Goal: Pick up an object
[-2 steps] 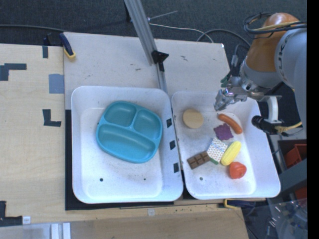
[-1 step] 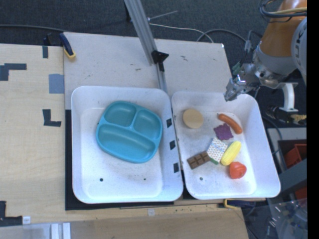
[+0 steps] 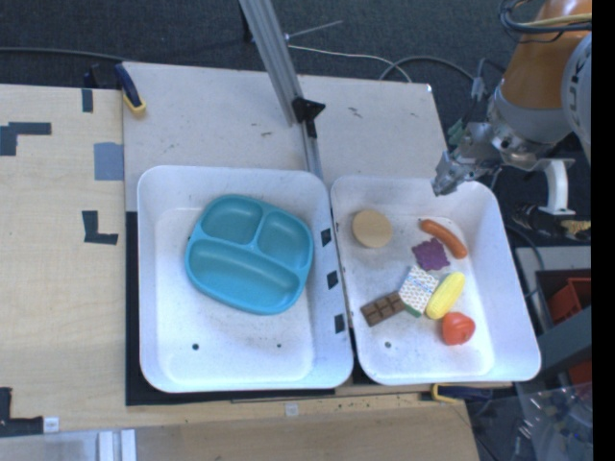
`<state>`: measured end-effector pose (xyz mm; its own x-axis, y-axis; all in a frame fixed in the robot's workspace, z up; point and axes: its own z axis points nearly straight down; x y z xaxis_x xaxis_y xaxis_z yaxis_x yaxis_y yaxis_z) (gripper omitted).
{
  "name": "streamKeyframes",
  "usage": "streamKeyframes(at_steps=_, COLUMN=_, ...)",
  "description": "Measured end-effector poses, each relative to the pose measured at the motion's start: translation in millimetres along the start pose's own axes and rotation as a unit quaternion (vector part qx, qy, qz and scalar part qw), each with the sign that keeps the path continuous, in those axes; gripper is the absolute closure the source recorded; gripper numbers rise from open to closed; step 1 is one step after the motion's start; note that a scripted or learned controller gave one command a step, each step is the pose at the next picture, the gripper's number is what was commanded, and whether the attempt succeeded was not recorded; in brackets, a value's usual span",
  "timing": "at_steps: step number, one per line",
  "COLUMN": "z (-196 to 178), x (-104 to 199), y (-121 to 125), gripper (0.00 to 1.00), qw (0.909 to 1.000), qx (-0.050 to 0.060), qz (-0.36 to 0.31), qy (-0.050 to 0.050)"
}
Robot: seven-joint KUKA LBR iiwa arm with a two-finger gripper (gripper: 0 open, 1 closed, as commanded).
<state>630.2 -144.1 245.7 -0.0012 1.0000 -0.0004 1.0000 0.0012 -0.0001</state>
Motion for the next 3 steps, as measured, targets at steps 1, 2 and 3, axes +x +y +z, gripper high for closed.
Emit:
streamKeyframes(at_steps=1, z=-7.4, x=52.6, y=-7.4, gripper=1.00, qw=1.0000, qx=0.000, qz=-0.002, qy=0.001)
streamKeyframes(at_steps=2, z=-12.7, x=103.9, y=-16.8, gripper=1.00, qw=1.0000, qx=0.001, qz=-0.003, qy=0.001)
streamKeyframes(at_steps=3, z=-13.2, x=162.7, y=-31.6, gripper=1.00, qw=1.0000, qx=0.001, qz=-0.003, qy=0.001)
